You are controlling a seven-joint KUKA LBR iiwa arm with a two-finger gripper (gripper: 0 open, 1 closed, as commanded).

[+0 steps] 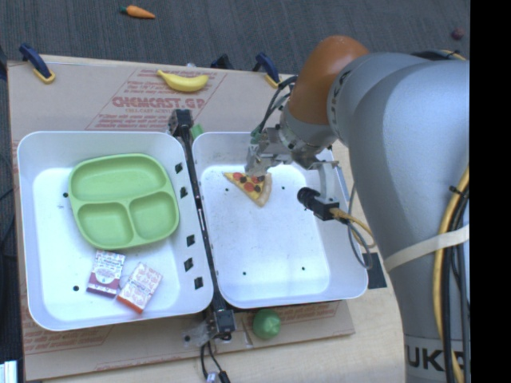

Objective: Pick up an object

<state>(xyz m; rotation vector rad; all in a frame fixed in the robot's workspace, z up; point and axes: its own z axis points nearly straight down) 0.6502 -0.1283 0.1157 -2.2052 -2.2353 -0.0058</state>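
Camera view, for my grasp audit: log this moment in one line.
gripper: over right bin | target: pizza slice | contact: at slice's upper edge | lifted: no | grasp: unconfirmed

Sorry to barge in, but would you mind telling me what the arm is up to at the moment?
The grey arm's gripper is down in the right bin, right at the top edge of a toy pizza slice lying on the bin floor. Whether it has a grip cannot be told from here. In the left bin, a green divided plate and two small packets lie apart from it.
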